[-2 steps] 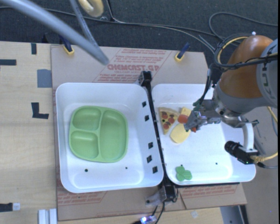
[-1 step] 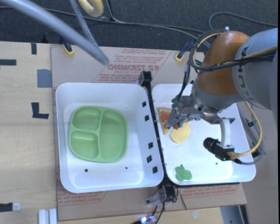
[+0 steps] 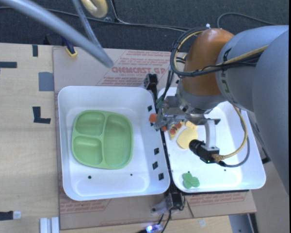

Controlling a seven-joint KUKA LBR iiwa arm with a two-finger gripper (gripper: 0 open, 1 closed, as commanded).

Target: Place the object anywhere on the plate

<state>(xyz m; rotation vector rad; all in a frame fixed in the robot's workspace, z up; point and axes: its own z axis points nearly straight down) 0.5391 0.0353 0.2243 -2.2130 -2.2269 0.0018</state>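
Note:
A light green plate [image 3: 103, 139] with three compartments lies in the left bin [image 3: 106, 186]. My gripper [image 3: 161, 122] hangs low over the left edge of the right bin [image 3: 242, 176], just beside the divider between the bins. A pale yellow object [image 3: 185, 138] lies right under and beside the gripper, with small red-orange pieces [image 3: 174, 127] at the wrist's lower edge. Near the right bin's front edge sits a small green object [image 3: 190, 180]. The wrist hides what is directly beneath the gripper.
The grey arm with its orange band [image 3: 203, 57] covers the back of the right bin. A black cable plug [image 3: 203, 151] and yellow cable hang over the middle of that bin. Cardboard [image 3: 131, 67] lies under both bins.

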